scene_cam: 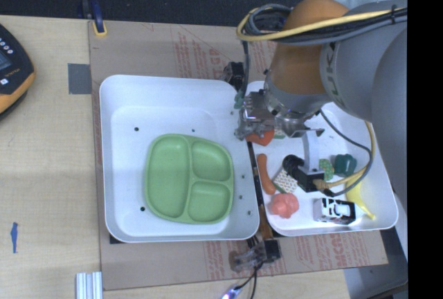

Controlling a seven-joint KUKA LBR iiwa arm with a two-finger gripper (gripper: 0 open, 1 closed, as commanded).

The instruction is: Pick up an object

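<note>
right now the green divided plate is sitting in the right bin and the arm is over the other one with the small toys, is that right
Not quite. The camera view shows the green divided plate in the left bin, not the right one. The rest holds: the arm is over the right bin, the one with the small toys, such as the orange carrot-like piece and the pink lump.

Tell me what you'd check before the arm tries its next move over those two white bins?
1. Gripper is over the right bin: ok.
2. Something is between its fingers: cannot tell; something red-orange sits right at the tips.
3. Objects left to pick, such as the orange carrot-like piece and the pink lump: ok.
4. Green divided plate lies flat in the left bin, out of the way: ok.
5. Yellow cable hangs clear of the objects: ok.
</note>
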